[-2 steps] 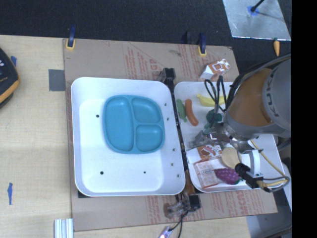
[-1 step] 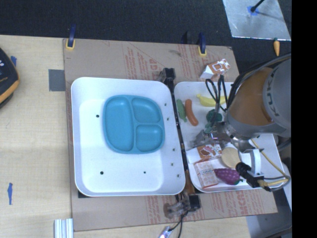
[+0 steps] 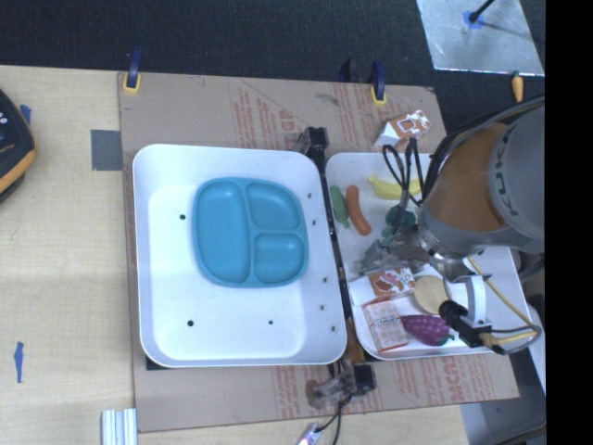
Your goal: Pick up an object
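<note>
The gripper (image 3: 398, 233) hangs low over the cluttered centre of the right bin (image 3: 345, 170), presumably positioned for a pick, its opening state cannot be told, with the orange sausage (image 3: 358, 209) at its 10 o'clock and the purple grapes (image 3: 424, 328) at 5 o'clock.

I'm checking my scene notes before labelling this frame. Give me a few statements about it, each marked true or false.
1. The blue three-compartment plastic plate lies in the left white bin. True.
2. The purple grape bunch toy lies on the blue plate. False: it lies in the right white bin, near its front edge.
3. The orange carrot-shaped toy lies beside the green pepper-shaped toy. True.
4. The grey arm with the orange band reaches over the left bin. False: it is over the right bin.
</note>
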Robot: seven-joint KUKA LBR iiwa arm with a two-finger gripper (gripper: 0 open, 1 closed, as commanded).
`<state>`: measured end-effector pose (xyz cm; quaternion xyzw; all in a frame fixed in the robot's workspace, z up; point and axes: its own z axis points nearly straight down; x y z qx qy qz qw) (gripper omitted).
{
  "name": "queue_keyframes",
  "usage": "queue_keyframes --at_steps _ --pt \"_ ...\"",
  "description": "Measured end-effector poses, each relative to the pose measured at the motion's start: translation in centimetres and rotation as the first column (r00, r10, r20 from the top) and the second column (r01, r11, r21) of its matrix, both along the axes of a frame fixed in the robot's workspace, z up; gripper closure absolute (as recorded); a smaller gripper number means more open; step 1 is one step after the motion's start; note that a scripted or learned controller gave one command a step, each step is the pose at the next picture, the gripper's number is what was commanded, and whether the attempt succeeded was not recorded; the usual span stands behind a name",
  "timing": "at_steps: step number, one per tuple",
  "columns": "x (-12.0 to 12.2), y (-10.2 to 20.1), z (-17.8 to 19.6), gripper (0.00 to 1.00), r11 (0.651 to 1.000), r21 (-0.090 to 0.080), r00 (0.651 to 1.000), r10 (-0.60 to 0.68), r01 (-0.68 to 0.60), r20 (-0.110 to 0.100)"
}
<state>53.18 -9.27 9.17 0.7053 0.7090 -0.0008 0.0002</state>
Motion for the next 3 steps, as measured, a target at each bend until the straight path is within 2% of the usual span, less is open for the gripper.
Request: queue_keyframes --at_steps 3 --pt "-1.9 -0.4 0.0 0.00 1.000 0.002 1.000 -0.001 0.001 -0.004"
